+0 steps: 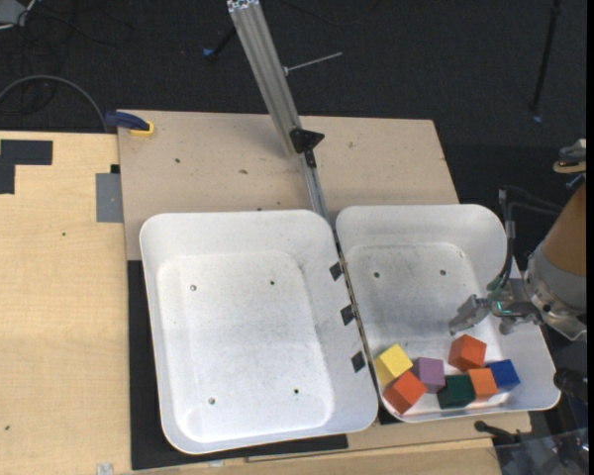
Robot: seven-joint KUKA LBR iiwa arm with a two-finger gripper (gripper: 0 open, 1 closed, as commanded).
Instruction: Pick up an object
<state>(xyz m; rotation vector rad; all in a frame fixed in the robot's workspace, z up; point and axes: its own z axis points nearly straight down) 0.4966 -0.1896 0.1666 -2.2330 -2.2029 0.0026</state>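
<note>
R bin (416,228) holds 7 blocks (445,372) near front; L bin (240,228) bare.

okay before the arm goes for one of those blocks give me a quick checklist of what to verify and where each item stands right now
1. Blocks within the right bin: ok, clustered at its near edge.
2. Gripper over the right bin: ok, just above the red block.
3. Nothing held yet: ok, no block between the fingers.
4. Fingers open enough: cannot tell.
5. Room around the red block: not ok, the orange block and the blue block crowd it.
</note>
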